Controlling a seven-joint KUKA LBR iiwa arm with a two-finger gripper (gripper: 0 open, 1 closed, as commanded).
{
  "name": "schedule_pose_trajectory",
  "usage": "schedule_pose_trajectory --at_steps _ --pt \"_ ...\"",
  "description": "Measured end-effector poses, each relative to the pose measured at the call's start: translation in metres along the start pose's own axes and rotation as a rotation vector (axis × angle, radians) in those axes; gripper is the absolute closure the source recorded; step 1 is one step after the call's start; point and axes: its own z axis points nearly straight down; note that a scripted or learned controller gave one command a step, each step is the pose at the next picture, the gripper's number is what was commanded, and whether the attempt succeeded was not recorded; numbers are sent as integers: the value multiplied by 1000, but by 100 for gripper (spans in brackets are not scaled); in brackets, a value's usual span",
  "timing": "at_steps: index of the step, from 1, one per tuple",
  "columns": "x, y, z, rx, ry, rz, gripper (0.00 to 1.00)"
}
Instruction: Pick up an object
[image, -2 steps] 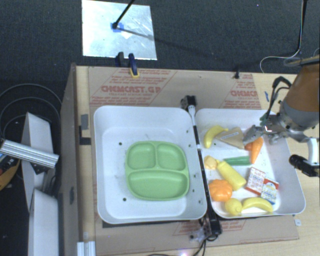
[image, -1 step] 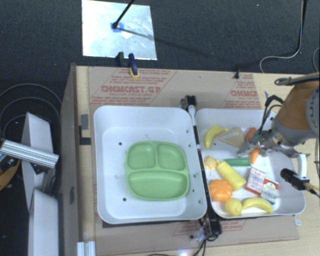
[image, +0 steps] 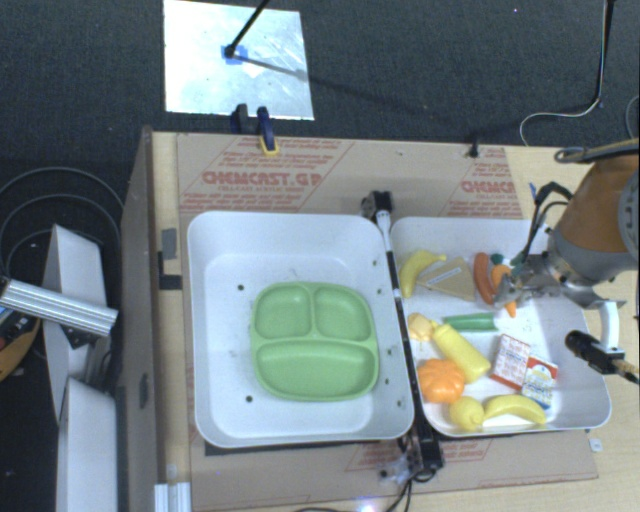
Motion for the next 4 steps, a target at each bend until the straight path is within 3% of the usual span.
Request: schedule_pose_trajectory --at_steps 1,2,3,4 --pt "3 -67 -98 1 0 4 100" --pt "4 -65 -93 2 1 1 0" --pt "-15 -39 0 -2 -8 3 0" --pt "-11 -39 -10 -1 -1 1 100"
